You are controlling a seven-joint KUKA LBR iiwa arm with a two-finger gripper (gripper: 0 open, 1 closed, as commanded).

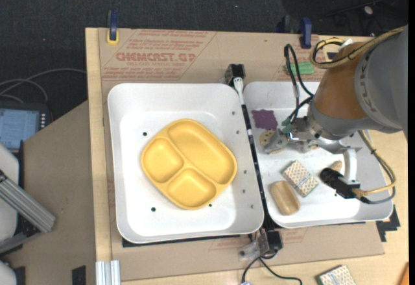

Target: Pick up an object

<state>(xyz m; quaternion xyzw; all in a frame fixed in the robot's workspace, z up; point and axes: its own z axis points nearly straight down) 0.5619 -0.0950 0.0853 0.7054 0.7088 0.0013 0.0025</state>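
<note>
The right bin (363, 211) holds a flat purple piece (264, 119) near its far left corner. Toward the front lie a small box with a checkered pattern (301, 178) and a tan rounded block (284, 197). My gripper (277, 141) reaches down over the left side of this bin, just in front of the purple piece and behind the patterned box. A small pale thing (266, 140) lies right at the gripper's tip; whether it is gripped is unclear. The grey arm with its orange band (340, 92) covers the bin's far right part.
The left bin (123, 108) carries a yellow divided plate (188, 163) in its middle. A small tan bit (335, 165) sits right of the patterned box. A green item (301, 69) lies on the bench behind the right bin. Cables run around the wrist.
</note>
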